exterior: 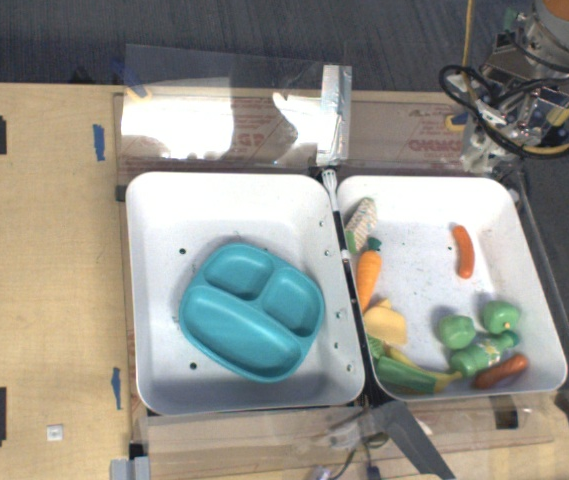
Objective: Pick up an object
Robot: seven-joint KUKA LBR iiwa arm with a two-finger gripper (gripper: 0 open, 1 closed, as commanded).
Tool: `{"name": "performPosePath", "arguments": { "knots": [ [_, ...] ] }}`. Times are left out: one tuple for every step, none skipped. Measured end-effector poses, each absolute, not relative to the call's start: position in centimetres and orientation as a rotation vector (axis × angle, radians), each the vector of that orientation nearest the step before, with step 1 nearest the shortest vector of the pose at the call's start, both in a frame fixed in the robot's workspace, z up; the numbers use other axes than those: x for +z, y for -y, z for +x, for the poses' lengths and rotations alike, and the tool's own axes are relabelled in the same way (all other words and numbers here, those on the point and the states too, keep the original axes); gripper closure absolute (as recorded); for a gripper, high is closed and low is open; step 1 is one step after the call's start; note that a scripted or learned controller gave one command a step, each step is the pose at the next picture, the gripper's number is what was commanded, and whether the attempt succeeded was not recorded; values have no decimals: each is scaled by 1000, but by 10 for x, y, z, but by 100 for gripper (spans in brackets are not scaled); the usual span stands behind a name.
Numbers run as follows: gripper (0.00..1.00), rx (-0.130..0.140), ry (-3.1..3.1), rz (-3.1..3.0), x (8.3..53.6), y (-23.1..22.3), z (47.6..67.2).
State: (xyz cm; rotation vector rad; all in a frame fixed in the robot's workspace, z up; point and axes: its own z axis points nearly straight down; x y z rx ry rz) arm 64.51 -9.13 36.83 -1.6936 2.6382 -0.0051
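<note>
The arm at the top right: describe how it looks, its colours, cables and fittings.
The arm carries an orange band at the top over a grey metal wrist. Black cables loop round the wrist, beside a thin yellow one. The gripper below is a cluttered grey and black assembly.

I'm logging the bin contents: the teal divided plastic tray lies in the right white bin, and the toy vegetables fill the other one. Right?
Not quite. The camera view shows the teal divided plastic tray lying in the left white bin; the toy vegetables fill the right white bin.

Smooth teal plastic tray (252, 311) in a matt white bin (154, 268); pale wooden bench (39, 298).
</note>
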Motion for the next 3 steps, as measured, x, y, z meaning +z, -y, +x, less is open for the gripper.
{"name": "performPosePath", "arguments": {
  "knots": [
    [100,7,-2642,-1693,318,51,667],
    [100,3,-2579,-1783,297,2,667],
    [100,-7,-2139,-2286,337,5,668]
  ]
}}
